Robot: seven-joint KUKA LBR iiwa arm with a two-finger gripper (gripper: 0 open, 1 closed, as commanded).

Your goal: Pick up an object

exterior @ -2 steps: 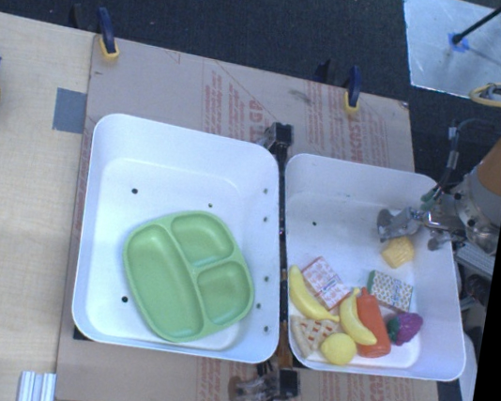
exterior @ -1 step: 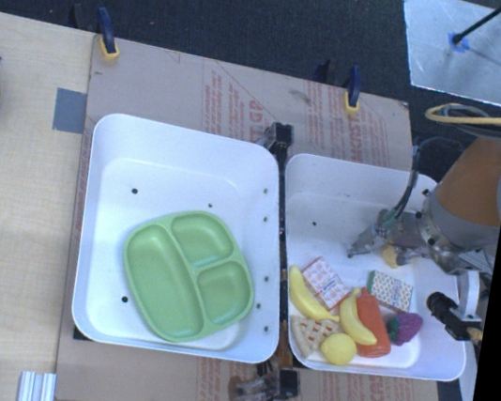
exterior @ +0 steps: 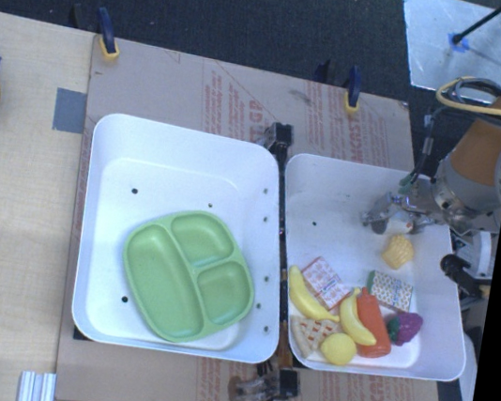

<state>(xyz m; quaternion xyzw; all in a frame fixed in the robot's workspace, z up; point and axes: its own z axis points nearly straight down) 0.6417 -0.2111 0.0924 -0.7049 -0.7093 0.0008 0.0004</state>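
In the right bin [exterior: 329, 184] lies a heap of toy food: a small yellow corn piece [exterior: 398, 252], a pink-and-white packet [exterior: 323, 277], two bananas [exterior: 305, 294] [exterior: 356, 320], an orange carrot [exterior: 373, 326], purple grapes [exterior: 406, 326], a waffle [exterior: 312, 333], a lemon [exterior: 338, 349] and a checkered packet [exterior: 392, 289]. My gripper [exterior: 395, 214] hangs low over the bin's far right part, just above and slightly left of the corn piece. I see nothing held in it.
The left bin [exterior: 126, 150] holds a green divided plate [exterior: 187, 275]. Between the bins runs a shared rim with a black clamp [exterior: 281, 136] at its far end. The arm's grey body [exterior: 476, 161] rises at the right edge.
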